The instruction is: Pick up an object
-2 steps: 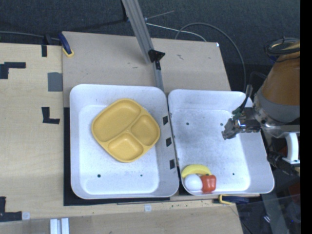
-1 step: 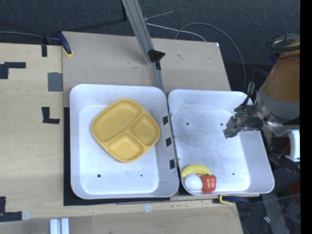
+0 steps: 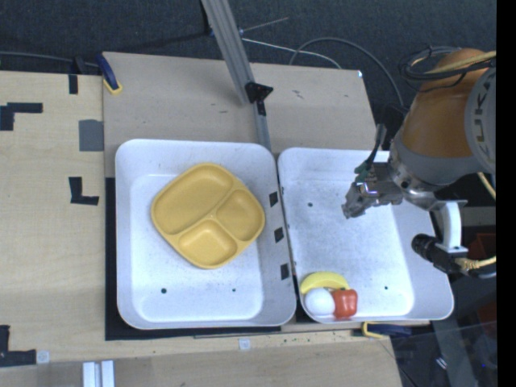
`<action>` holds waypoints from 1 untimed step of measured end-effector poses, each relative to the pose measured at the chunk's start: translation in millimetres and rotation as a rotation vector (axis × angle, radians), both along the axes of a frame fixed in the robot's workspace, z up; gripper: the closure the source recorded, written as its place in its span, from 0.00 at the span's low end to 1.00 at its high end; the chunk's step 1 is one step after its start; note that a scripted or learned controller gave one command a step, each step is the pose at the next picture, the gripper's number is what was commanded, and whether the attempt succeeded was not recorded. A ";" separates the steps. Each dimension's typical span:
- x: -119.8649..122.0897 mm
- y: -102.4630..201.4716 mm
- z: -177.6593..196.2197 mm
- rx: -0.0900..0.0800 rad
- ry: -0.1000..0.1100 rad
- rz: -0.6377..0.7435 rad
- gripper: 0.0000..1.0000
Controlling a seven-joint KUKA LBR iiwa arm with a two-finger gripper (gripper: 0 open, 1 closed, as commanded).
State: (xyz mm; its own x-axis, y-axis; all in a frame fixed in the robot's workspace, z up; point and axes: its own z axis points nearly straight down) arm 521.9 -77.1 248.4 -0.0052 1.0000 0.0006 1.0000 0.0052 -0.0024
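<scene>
Landmark: right bin (image 3: 403,293). To its left, left bin (image 3: 129,216) holding one yellow divided plate (image 3: 208,214).

In right bin's near-left corner, one cluster: yellow banana-like piece (image 3: 324,280), white egg (image 3: 320,301), red piece (image 3: 345,302), touching.

Claw (image 3: 355,205) over bin's far middle, well apart from cluster; spread: cannot tell, nothing seen held.

Judgement: shift toward near-left corner, descend onto single piece, avoid bin wall.

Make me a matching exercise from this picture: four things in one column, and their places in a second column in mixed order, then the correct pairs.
Things:
1. yellow divided plate
2. white ball
3. red object
4. tool

Places:
A. over the upper part of the right bin
B. in the left bin
C. at the right bin's near edge, right of the white ball
D. at the right bin's near-left corner, under a yellow piece

Pairs: 1-B, 2-D, 3-C, 4-A
</scene>
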 end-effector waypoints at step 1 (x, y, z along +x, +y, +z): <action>31.3 48.6 5.0 0.001 -0.003 0.002 1.00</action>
State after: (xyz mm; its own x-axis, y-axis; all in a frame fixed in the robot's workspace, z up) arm 553.2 -28.5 253.4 -0.0074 1.0000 0.0014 1.0000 0.0074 0.0002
